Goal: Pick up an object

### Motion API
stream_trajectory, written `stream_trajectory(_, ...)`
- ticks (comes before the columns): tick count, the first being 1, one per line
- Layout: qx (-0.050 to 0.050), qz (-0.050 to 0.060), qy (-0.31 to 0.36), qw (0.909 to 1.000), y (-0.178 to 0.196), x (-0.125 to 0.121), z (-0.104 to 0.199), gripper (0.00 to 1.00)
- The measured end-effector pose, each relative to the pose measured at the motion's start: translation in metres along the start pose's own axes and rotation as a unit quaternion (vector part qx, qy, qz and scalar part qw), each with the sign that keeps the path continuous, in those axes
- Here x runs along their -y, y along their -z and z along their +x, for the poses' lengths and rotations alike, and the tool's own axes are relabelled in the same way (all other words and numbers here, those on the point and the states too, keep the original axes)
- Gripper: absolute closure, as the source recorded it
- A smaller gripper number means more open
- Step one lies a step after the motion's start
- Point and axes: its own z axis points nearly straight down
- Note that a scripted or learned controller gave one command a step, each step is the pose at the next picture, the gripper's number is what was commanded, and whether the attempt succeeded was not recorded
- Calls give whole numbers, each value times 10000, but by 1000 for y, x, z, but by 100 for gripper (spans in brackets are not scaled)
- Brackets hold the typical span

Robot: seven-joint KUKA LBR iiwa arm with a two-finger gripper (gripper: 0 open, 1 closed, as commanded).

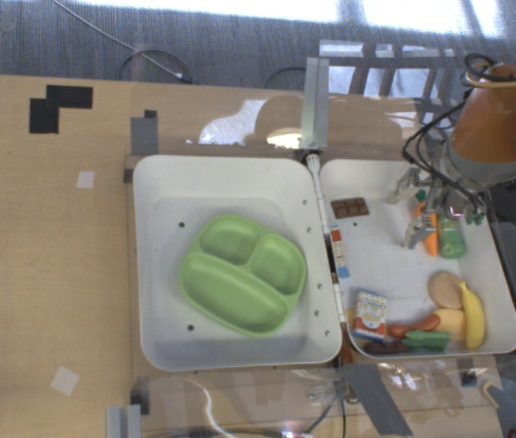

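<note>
Your end effector [433, 215] hangs low in the right bin [395, 272], at its far right side, over an orange piece [430, 237] and a green bottle [452, 242]; you cannot tell how its fingers stand or whether anything sits between them. The two items touch, so a close here may catch both or nudge one against the near wall. A banana [473, 314], a round bread roll [445, 289] and a small carton [370, 312] crowd the front corner. Open floor lies left, around the chocolate bar [349, 208]. The left bin [158, 245] holds a green divided plate [242, 273].
</note>
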Motion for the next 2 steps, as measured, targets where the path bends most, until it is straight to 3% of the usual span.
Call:
stream_trajectory(1,67,15,17,10000,15,0,-4,100)
stream_trajectory(2,79,16,-240,9997,169,-35,-11,100)
